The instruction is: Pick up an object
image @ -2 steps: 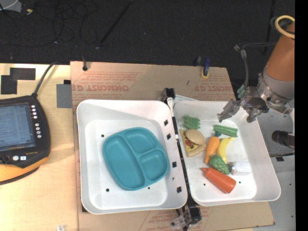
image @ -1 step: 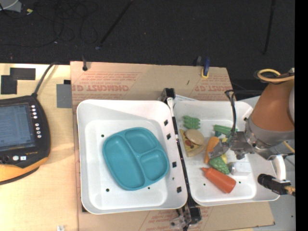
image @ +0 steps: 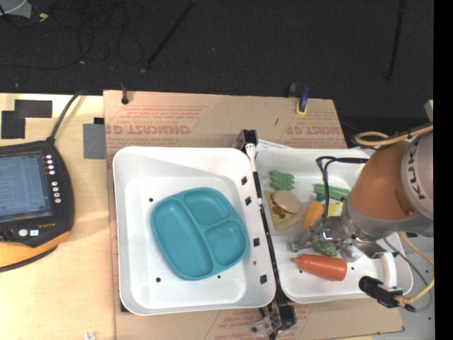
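Just below end effector [image: 327, 238], red bottle [image: 322, 265]

The flat brown cardboard sheet [image: 212, 122] under the bins carries red printed words, upside down and too blurred to read surely. The grey robot arm [image: 417, 172] shows dark letters "KU".

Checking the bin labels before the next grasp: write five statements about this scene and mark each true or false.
1. The teal plate lies in the left bin. True.
2. The plate holds food. False: its compartments are bare.
3. A red-orange bottle lies in the right bin. True.
4. The sandwich lies in the left bin. False: it is in the right bin, near the divider.
5. The gripper is over the left bin. False: it is low in the right bin, among the toys.
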Action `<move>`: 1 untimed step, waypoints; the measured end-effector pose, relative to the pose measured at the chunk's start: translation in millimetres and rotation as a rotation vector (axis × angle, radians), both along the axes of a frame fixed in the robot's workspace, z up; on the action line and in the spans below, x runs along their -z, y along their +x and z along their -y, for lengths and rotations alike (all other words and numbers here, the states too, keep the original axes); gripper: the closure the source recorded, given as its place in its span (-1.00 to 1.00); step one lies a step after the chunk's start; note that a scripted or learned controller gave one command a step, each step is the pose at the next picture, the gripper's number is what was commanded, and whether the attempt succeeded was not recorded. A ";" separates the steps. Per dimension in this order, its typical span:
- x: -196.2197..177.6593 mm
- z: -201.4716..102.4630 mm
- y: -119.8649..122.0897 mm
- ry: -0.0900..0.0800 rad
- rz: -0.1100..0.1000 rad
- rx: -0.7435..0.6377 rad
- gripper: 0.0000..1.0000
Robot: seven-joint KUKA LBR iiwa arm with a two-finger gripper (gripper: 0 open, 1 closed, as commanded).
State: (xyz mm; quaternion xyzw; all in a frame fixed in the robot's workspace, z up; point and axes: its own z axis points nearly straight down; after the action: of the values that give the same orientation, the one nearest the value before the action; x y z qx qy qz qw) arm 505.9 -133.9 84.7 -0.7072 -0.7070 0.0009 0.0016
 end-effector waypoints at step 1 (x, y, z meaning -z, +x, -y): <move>-13.6 2.3 1.2 0.000 0.002 0.006 1.00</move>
State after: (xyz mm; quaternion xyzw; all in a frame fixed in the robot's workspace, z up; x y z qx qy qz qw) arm 507.1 -136.2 98.3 -0.7095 -0.7047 0.0004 0.0011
